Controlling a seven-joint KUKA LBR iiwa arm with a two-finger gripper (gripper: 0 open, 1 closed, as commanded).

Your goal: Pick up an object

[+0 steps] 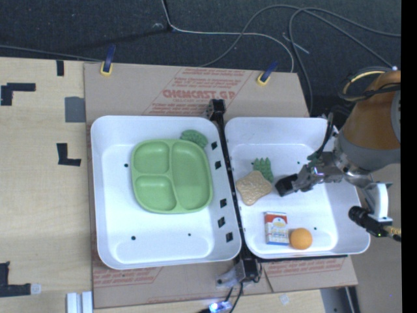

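The right bin point(326, 132) holds a tan, toast-like piece point(253, 188), a small green leafy toy point(262, 168), a red and white box point(275, 228) and an orange ball point(300, 238). My gripper point(285, 186) reaches in from the right and hangs low over the middle of this bin. Its dark tip is just right of the tan piece and apart from it. Nothing shows in its grasp. The box and the ball lie below it, toward the front wall.
The left bin point(104, 175) bears a green divided plate point(172, 176), with a small green object point(193, 137) at the plate's far right corner. A black divider point(225, 175) runs between the bins. Cables point(260, 25) lie on the dark cloth behind.
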